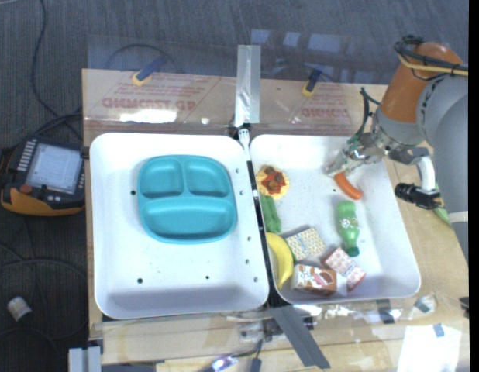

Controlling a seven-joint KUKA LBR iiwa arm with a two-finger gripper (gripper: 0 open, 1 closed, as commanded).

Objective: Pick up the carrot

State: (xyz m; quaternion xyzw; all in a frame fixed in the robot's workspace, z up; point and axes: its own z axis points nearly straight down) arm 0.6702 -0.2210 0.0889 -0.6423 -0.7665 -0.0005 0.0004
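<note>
1. Carrot point(349, 185) lies flat on the floor of the right bin point(301, 152), toward that bin's far right corner, clear of the other toys.
2. Its long axis runs diagonally, from upper left to lower right in the camera view. One end points up toward the gripper, the other down toward the green bottle point(348, 225).
3. Gripper point(349, 156) hangs just above the carrot in the view, close to its upper-left end. From the tool, the carrot lies slightly toward the near side of the bin.
4. The slanted view does not settle whether the tool touches the carrot; they look very near.
5. Nothing orange sits between the metal parts, so I judge the carrot is not held. Whether the tool is spread or closed I cannot tell; it is too small and blurred.
6. Only one arm, entering over the right bin's right wall, so reach is short.
7. Judgement: the next move needs a small shift toward the carrot's middle, closing across the diagonal, not along it.
8. Risk: a grab at the tip could roll the carrot away.
9. Relative to the carrot: green bottle just below, banana point(280, 256) and boxes well off to the lower left.
</note>
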